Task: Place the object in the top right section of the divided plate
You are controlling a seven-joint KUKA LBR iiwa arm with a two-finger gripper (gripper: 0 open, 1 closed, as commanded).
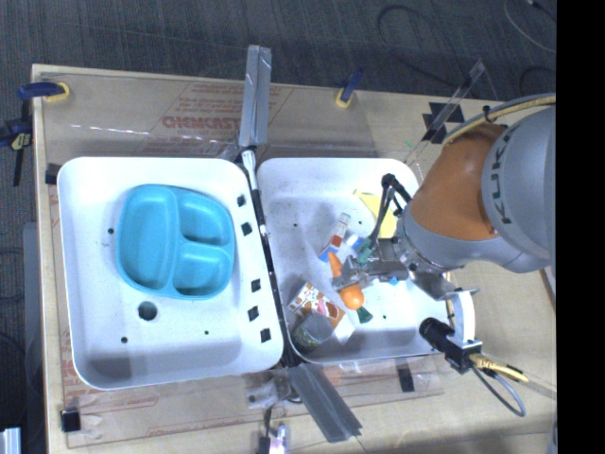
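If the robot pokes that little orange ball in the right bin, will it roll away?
Probably. The orange ball looks round and smooth, so a nudge would likely send it rolling. It might not go far: the colourful packet and other clutter crowd beside it. It looks small, so probably light.

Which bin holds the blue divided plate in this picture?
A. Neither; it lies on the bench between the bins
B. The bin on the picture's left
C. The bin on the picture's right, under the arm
B: the blue divided plate lies flat in the left bin, apart from the cluttered right bin.
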